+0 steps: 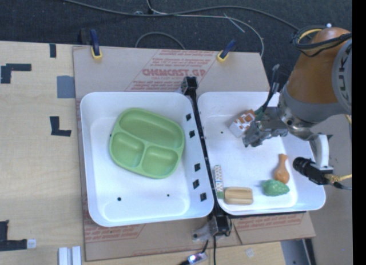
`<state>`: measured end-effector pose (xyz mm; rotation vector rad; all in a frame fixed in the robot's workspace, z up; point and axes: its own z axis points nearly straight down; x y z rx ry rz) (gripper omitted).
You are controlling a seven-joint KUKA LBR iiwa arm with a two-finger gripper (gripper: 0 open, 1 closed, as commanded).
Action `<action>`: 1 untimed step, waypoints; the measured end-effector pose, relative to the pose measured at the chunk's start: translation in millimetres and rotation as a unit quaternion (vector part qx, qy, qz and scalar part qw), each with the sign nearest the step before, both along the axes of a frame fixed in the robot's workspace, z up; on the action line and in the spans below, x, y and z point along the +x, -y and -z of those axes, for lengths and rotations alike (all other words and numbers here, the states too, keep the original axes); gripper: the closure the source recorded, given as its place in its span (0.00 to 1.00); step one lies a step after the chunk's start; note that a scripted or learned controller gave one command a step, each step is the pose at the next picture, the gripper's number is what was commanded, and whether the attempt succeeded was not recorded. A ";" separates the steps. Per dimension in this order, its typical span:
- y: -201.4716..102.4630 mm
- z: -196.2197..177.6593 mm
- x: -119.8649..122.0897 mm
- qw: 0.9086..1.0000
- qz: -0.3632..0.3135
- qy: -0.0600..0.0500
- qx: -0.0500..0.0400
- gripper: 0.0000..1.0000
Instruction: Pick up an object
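One fixed overhead cam, tilted view down onto my bench.

It sits above the bench and looks down at a slant. Both white bins fit whole: left bin centre-left of frame, right bin centre-right, black divider running down mid-frame. Far bench edge and dark floor with cables fill the top strip. My arm enters from the right edge, upper half. Medium range, small items in the bins are readable but not sharp.
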<state>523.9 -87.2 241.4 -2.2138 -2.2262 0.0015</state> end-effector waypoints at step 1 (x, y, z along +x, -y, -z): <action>-51.0 -2.3 8.1 1.000 -0.001 0.000 0.000 1.00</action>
